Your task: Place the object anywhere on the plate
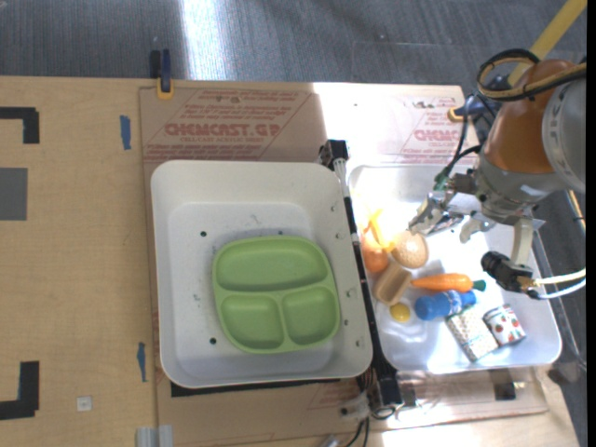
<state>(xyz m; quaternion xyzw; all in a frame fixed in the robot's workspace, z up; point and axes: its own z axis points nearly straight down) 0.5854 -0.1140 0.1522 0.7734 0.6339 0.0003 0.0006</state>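
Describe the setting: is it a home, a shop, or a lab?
Probably a robot lab bench: a grey arm over two white bins, a cardboard-covered bench, and toy food beside a green plate.

Grey-bodied arm [563, 147], smooth rounded casing, glossy under the light. Broad orange band [515, 136] above the wrist — copper-toned, slightly domed. Below it, a metallic silver wrist flange [507, 201] with small fittings. Black cables [498, 71] looped over the top of the band; thinner dark wires trailing down the flank toward the tool. Gripper [438, 214] of pale metal, slender linkages, small screws faintly visible. Black cylindrical attachment [501, 270] on a grey post beneath the wrist — white cables [563, 287] running off from it.
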